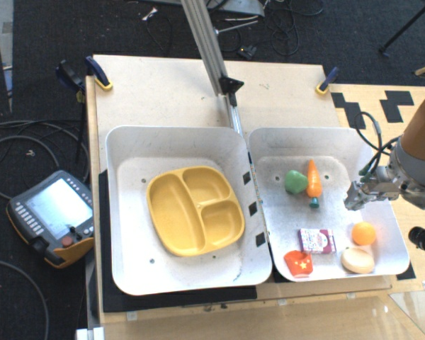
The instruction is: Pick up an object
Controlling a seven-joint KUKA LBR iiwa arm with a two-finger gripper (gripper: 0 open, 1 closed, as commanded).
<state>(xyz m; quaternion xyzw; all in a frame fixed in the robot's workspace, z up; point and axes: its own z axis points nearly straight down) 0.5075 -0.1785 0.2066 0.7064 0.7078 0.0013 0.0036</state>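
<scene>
The arm is reaching in from the right over the right bin (269,147), and the gripper (355,197) is hanging above that bin's right side, nothing sitting between its tips, though whether it is spread or closed I cannot tell from up here. The closest candidate for a pick is looking like the orange ball (364,233), lying on the bin floor just near of the gripper and a touch to the right, clear of it and untouched. It is reading as a small, light toy, smooth and round, so it is probably going to want to roll or squirt out of a pinch; closing straight across its widest part is looking like the safest hold. Touching it on the near side is the pale round piece (358,260), which is crowding that flank, so the grip is better taken left-to-right. Further left along the near wall, the small pink box (316,241) and the red piece (298,263) are sitting close together, the box looking stiff and flat-sided, an easy squeeze. Up toward the far side, the green toy (295,182) and the orange carrot (314,180) are lying touching each other, well left of the gripper. Over in the left bin (127,147), the yellow divided plate (196,210) is resting on its own.
</scene>
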